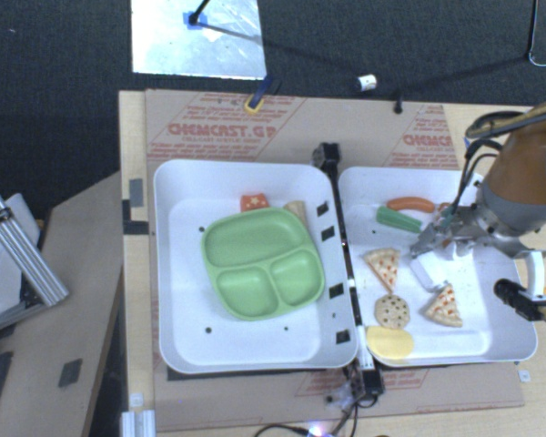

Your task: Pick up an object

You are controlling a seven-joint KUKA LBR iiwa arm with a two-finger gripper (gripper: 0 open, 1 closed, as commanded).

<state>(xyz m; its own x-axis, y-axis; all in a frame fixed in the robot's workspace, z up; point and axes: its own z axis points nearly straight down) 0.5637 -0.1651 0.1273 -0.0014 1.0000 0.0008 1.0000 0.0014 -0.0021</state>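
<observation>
The gripper is hovering over the right bin, its grasp unreadable. Pizza slices are lying at nine o'clock, within reach.

Bins smooth white plastic, slightly glossy. Green tray matt plastic. Bench board printed cardboard, dull.

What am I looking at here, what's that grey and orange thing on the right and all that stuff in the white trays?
One camera looks down at a slant on a bench with two shallow white bins. The grey and orange thing is a robot arm reaching in from the right; its gripper hangs over the right bin. That bin holds toy food: a hot dog, a green piece, two pizza slices, a cookie and a yellow disc. The left bin holds a green divided plate. I see nothing held.
</observation>
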